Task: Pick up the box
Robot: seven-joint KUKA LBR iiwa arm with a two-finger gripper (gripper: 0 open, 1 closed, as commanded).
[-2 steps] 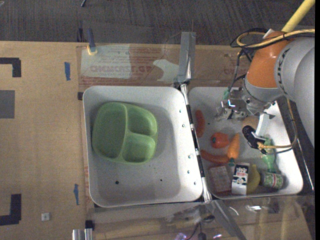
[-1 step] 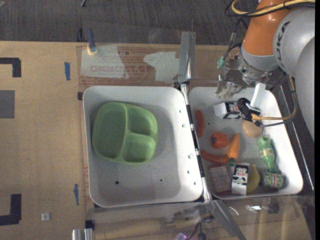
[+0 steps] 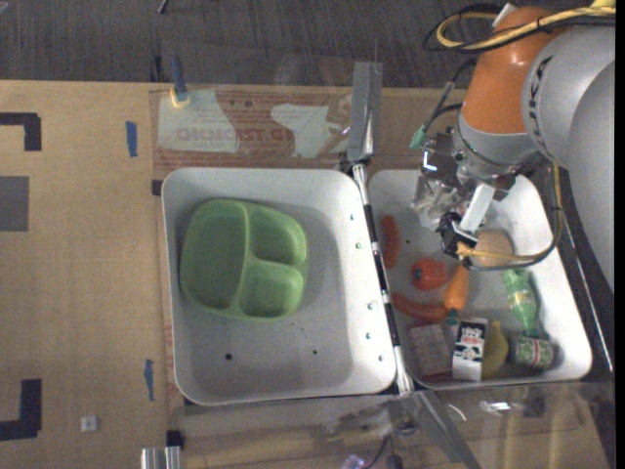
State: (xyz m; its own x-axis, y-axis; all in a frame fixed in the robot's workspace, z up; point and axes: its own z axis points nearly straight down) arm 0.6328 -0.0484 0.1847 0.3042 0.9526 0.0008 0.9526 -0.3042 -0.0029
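We find the box [image 3: 471, 350] well below the pincer [image 3: 447, 213] in view, long axis seemingly pointing toward it; the pincer's spread we cannot tell.

The left bin [image 3: 283, 360] looks like smooth white plastic; the green plate [image 3: 244, 259] is plastic too (with a soft sheen). The box [image 3: 470, 349] is printed card, the bench [image 3: 78, 262] matt brown board.
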